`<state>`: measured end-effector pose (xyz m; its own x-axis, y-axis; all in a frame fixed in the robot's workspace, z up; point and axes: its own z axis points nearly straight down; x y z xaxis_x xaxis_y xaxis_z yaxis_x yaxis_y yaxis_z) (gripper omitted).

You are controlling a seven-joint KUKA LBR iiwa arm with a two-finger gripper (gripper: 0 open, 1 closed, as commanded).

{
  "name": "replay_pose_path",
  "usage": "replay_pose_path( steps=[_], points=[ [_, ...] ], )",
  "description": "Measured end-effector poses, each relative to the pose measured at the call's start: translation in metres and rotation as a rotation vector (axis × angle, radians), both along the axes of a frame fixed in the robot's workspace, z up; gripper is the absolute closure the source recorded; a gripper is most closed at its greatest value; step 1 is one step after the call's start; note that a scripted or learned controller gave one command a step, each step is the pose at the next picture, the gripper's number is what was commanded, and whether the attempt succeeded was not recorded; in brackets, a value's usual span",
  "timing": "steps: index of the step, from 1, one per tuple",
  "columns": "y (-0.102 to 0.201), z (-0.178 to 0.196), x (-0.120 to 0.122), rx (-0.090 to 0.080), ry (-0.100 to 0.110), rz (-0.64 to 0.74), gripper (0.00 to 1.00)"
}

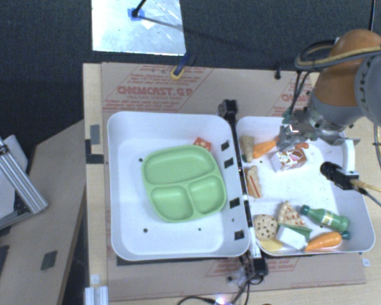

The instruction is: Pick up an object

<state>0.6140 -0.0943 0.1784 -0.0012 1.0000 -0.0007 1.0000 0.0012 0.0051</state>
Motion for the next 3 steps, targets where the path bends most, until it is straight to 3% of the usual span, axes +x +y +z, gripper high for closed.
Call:
replay_pose_path(
  steps=[1,3],
  points=[
    [0.0,0.05,0.002,0.0,-0.002,0.003,1.0],
    [0.076,0.048,-0.052,0.002,0.007,0.007,1.0]
  ],
)
